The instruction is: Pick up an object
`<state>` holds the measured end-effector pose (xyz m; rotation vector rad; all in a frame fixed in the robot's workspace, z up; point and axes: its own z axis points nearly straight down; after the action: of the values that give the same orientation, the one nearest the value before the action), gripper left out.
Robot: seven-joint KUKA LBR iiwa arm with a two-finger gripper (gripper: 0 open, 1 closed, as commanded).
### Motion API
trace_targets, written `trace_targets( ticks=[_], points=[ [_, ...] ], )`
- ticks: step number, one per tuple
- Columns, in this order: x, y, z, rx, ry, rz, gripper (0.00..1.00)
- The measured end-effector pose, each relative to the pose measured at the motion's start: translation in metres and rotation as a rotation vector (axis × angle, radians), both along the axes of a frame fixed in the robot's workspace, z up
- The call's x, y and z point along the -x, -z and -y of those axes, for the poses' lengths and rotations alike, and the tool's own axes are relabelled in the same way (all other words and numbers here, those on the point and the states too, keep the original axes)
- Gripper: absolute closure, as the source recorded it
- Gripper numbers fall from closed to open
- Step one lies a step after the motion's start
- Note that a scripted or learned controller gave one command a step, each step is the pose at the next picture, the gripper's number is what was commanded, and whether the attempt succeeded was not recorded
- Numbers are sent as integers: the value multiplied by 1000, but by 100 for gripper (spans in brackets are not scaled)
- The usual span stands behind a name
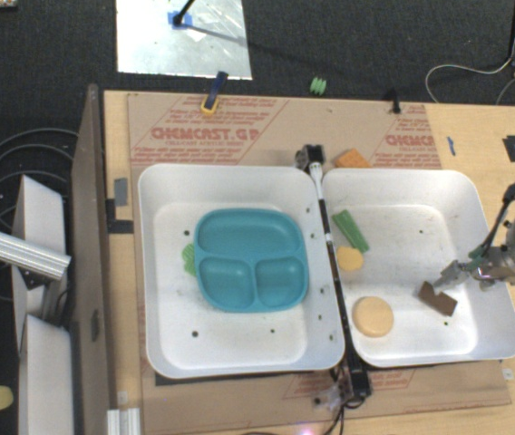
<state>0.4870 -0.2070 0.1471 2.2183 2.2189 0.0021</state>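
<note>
My gripper [451,277] reaches into the right bin [421,193] from the right, low over its right half. A small brown block [439,298] lies on the bin floor just below and left of the gripper's tip, very close to it; I cannot tell whether they touch. A tan round disc [373,316] lies near the front of that bin. A small yellow piece [350,259] and a green bar [350,229] lie by the bin's left wall.
The left bin [171,333] holds a blue divided plate [251,259] with a green piece [188,258] poking out at its left edge. An orange block [353,159] lies on the bench behind the bins. A divider rail [328,243] runs between the bins.
</note>
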Motion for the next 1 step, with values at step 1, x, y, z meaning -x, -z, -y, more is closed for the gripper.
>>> trace_targets(
  ticks=[1],
  points=[
    [-27, 64, -1, -1, -3, -1, 0]
  ],
)
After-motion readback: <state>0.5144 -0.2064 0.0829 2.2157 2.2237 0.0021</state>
